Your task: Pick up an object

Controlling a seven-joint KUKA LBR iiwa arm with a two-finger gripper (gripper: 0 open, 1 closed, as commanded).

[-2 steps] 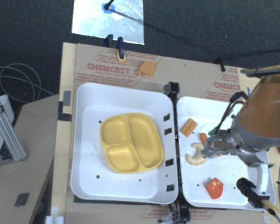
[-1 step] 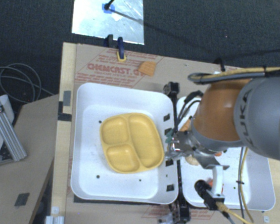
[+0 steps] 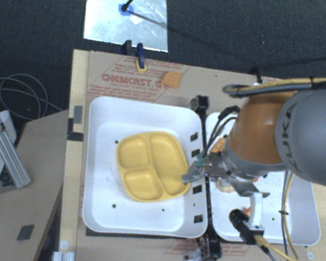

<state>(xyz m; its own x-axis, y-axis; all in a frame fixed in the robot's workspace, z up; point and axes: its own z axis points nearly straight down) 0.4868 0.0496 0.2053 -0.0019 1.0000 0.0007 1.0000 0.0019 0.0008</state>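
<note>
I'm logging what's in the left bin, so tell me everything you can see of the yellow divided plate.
The yellow divided plate is a rounded-square tray, seemingly matte plastic, with three compartments: two smaller at the top, one wider below. It lies flat, right side up and slightly rotated, near the middle of the left bin, nothing visible in its compartments. The gripper sits at its right edge, at or over the rim; whether it grips the plate can't be told.

Just beside the gripper (image 3: 192,175), the yellow divided tray (image 3: 149,165) looks smooth matt plastic; the white bin (image 3: 108,127) looks glossy plastic.
</note>
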